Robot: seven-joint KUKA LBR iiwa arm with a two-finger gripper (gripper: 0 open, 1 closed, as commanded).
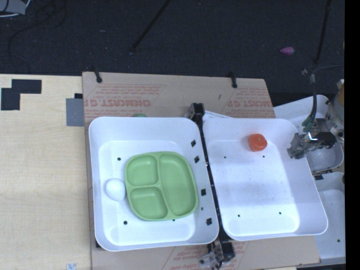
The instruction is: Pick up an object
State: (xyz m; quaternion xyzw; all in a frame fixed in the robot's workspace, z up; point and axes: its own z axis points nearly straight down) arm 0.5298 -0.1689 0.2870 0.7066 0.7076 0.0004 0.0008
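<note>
Gripper [304,145] waiting at right bin's [264,229] three o'clock rim; finger state: cannot tell.
Small orange round plastic object [257,142] sitting at bin's twelve o'clock; approaching squarely from above seems best.

A dark carpeted floor [185,27] stretches behind the worktop [39,167], with black cables [152,21] trailing across it. The worktop is pale wood with black patches [19,91]. A brown cardboard sheet [169,94] with red printing lies flat on it.
</note>
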